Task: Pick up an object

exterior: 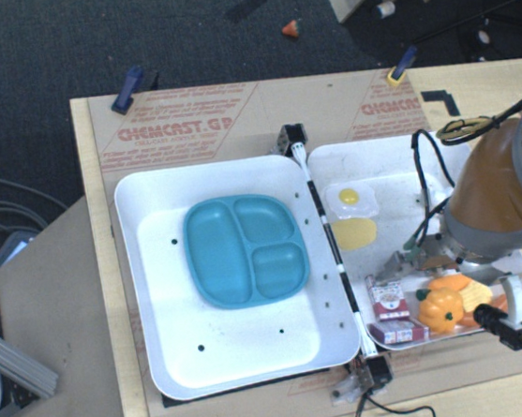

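the arm (pixel 499 188) hangs low over the right bin (pixel 382 155), lower right of the frame, where the pickable clutter sits; an orange toy (pixel 440 306) beside a red-and-white packet (pixel 389 302); the blue tray (pixel 244 249) lies apart in the left bin (pixel 166 356) — the gripper itself is hidden, so its state i cannot tell.

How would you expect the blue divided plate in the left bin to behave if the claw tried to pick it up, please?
The blue divided plate looks like moulded plastic, so probably stiff and light. It lies flat and low on the left bin floor, so a top grasp may slip off; its raised rim seems the likeliest hold. Pushed, it would probably slide rather than tip or roll.
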